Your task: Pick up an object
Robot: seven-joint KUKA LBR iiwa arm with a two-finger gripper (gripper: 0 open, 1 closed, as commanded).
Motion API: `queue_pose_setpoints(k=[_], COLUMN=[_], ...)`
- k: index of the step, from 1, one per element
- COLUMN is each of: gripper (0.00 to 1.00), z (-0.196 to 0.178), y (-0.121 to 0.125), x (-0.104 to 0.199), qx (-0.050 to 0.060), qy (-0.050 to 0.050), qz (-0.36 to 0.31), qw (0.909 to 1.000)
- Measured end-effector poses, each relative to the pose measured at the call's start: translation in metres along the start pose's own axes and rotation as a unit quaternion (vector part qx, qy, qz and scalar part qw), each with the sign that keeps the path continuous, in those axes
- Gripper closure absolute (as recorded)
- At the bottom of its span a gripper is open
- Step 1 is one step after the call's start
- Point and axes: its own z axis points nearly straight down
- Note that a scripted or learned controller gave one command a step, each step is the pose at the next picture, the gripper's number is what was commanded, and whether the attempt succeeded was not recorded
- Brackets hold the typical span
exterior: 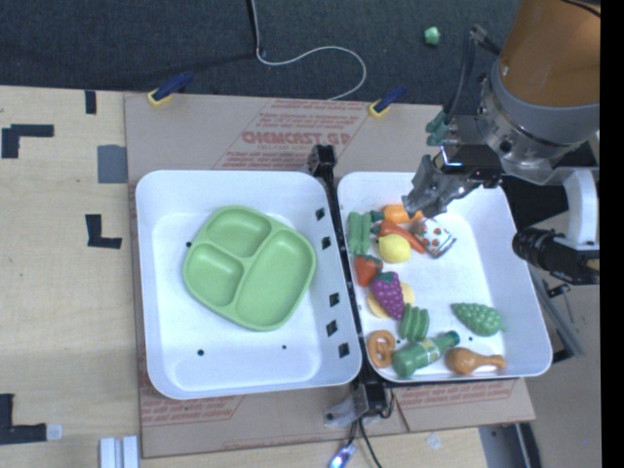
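Reaching in from the right edge of the bench, the gripper point(425, 201) hangs over the far part of the right bin point(517, 261); whether it is apart or together cannot be told. Directly beneath and touching distance from it lies a cluster of toy food: an orange carrot point(398, 215), a yellow lemon point(394, 249) and a green pepper point(359, 230). Purple grapes point(387, 293) lie nearer the bin's middle. The left bin point(166, 349) carries a green divided plate point(250, 266).

floor: dark blue-grey carpet point(117, 22) | bench: pale wood point(58, 291) | cardboard sheet point(283, 135) | white cable point(312, 61)
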Motion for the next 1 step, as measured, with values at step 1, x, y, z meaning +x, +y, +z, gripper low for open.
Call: queue_pose_setpoints(k=[1], gripper=[1.0], z=[-0.0089], y=[0.0001], x=[0.0104], qx=[-0.002], qy=[0.0], qz=[-0.001], qw=[1.0])
